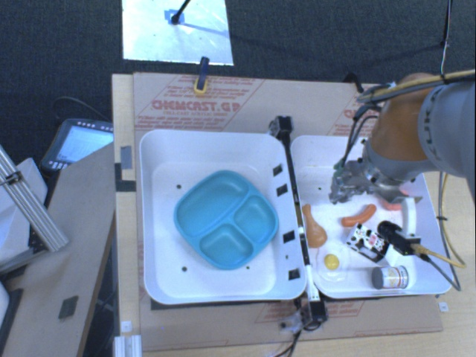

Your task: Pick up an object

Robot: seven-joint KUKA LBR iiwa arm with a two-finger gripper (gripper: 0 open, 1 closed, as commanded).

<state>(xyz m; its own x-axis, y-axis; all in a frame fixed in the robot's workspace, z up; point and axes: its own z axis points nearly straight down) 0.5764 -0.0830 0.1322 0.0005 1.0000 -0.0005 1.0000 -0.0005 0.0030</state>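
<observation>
Resting untouched in the left bin (156, 199), a blue divided plate (225, 219) lies flat, while the right bin (312, 151) holds the small items: an orange pear-shaped piece (314, 230), a fried-egg toy (332, 262), a curved orange sausage (359, 214), a black-and-white card (366, 242) and a grey cylinder (389, 277). The gripper (343, 184) hangs low above that bin's floor, just beside the sausage; whether its fingers are spread or closed cannot be told. Nothing appears lifted, so the pick looks not yet made.
</observation>
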